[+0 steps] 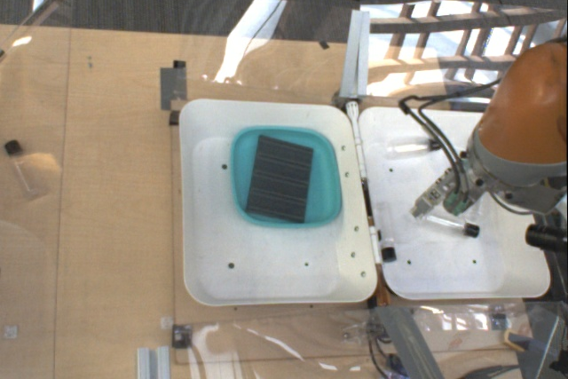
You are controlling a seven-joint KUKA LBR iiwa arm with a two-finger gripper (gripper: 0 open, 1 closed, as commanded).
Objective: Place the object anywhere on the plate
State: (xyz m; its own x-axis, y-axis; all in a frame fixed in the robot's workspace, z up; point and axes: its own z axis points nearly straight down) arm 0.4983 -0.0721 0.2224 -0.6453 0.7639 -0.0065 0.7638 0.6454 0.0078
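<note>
- We see the dark ribbed object point(280, 179) lying flat on the teal plate point(242, 191) in the left bin point(266, 280), tilted a bit.
- We judge placement done; the next move would just be a retreat or reset.
- The end effector point(441, 196) hangs over the right bin point(497, 280), well apart from the plate, nothing visibly in it.
- We cannot tell whether it is released or clenched: it is small, blurred, and tangled with cables point(432, 133).
- The arm point(528, 115) is cut off at the frame edge.

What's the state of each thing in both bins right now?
dark ribbed block: lying flat on the plate, tilted slightly
teal plate: flat in the left bin, block on it
left bin: holds the plate
right bin: arm over it
tool: over the right bin
</note>
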